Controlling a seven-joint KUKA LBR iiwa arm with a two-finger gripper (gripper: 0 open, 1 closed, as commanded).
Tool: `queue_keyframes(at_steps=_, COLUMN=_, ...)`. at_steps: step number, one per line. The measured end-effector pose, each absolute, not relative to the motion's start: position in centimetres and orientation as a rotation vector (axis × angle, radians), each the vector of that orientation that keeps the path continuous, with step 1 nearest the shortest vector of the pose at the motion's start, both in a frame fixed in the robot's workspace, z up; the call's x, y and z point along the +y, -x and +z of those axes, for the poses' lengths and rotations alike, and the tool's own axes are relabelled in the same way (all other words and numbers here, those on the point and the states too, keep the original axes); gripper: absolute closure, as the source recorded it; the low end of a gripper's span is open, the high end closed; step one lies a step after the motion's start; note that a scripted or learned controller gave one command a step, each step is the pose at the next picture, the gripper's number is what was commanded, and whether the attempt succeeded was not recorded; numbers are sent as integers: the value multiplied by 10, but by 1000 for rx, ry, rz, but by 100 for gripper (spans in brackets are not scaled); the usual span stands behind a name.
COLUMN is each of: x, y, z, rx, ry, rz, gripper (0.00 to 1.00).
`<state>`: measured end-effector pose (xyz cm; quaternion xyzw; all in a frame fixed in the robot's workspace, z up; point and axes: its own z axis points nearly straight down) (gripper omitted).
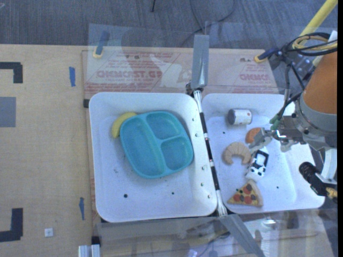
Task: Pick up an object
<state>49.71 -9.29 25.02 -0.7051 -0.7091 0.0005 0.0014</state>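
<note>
Bench (43,143) of pale wood, seemingly; carpet (80,7) beyond.

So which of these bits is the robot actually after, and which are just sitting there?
Near the gripper, likely targets: croissant, cow toy, orange piece, pizza slice, can.

Just lying about: blue plate and banana in the left bin.

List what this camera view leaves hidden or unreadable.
- banana: mostly covered by the blue divided plate in the left bin.
- orange object: partly hidden by the gripper; what it is cannot be told.
- black-and-white toy: too small to identify.
- arm: cut off by the right edge.
- grey cylinder: any label too blurred to read.
</note>
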Motion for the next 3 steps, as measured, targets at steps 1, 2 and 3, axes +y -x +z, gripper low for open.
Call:
queue_keyframes(at_steps=1, x=-152, y=-502, z=97, rx=-1911, ry=2492, rz=0, gripper=0)
queue_keyframes(at_steps=2, x=-156, y=-501, z=105, rx=-1900, ry=2502, rz=0, gripper=100)
queue_keyframes(at_steps=3, x=-92, y=-521, z=216, rx=-2018, ry=2407, rz=2, gripper=100)
